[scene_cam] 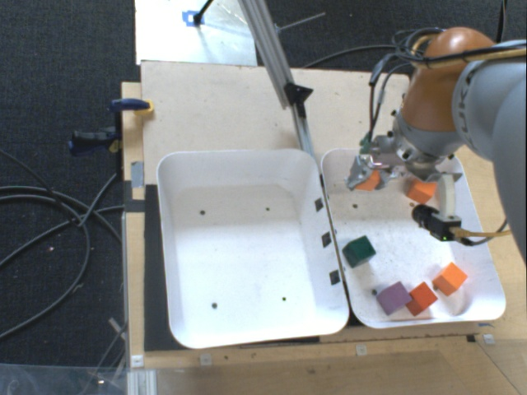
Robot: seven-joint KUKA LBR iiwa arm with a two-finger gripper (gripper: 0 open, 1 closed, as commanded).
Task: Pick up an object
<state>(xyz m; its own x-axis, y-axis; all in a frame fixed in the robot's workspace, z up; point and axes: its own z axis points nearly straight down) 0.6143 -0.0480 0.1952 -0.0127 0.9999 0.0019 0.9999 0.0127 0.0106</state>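
My gripper (368,174) hangs over the far left part of the right bin (486,303). A small orange block (369,181) shows between its fingertips, and the fingers are shut on it. Another orange block (422,192) lies just right of the gripper, partly under the wrist. A dark green block (358,251) rests mid-bin near the left wall. Along the near side lie a purple block (394,297), a red-orange block (422,298) and an orange block (450,278).
The left bin (177,220) stands beside the right one, the two sharing a raised divider (327,237). A slanted metal pole (272,48) crosses the bench behind the bins. A black cable connector (435,220) hangs from the wrist over the right bin.
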